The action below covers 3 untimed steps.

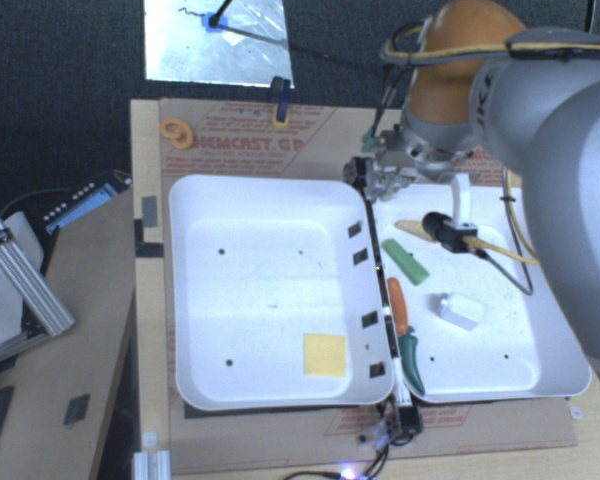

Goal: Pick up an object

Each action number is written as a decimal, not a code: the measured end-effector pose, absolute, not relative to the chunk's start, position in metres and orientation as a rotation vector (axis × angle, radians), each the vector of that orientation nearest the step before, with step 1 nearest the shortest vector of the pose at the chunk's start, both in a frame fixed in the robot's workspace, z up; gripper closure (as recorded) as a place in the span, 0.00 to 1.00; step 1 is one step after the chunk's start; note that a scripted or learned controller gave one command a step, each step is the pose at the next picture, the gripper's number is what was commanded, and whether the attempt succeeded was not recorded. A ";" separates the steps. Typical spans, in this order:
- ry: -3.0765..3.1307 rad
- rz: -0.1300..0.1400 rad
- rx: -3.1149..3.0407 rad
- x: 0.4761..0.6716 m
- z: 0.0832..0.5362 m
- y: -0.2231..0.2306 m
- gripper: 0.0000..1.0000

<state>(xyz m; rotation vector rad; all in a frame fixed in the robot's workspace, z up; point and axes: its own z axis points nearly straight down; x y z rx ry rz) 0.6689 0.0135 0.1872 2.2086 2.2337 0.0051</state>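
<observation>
At the far corner of the right bin (500, 358), by the wall it shares with the left bin (250, 268), sits the gripper (378, 183), and whether it is spread or closed cannot be told. Just nearer the camera, apart from it, lies a smooth green bar (405, 264), its long axis slanting from the shared wall toward the near right. A slim orange piece (397, 306) lies lengthwise along that wall, a boxy white block (460, 311) rests to its right, and a flat yellow square (325, 355) lies in the left bin.
</observation>
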 end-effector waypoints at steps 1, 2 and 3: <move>2.215 0.023 2.204 0.669 0.459 -0.009 1.00; 2.228 -0.010 2.225 0.667 0.301 0.002 1.00; 2.224 0.006 2.214 0.669 0.322 0.002 1.00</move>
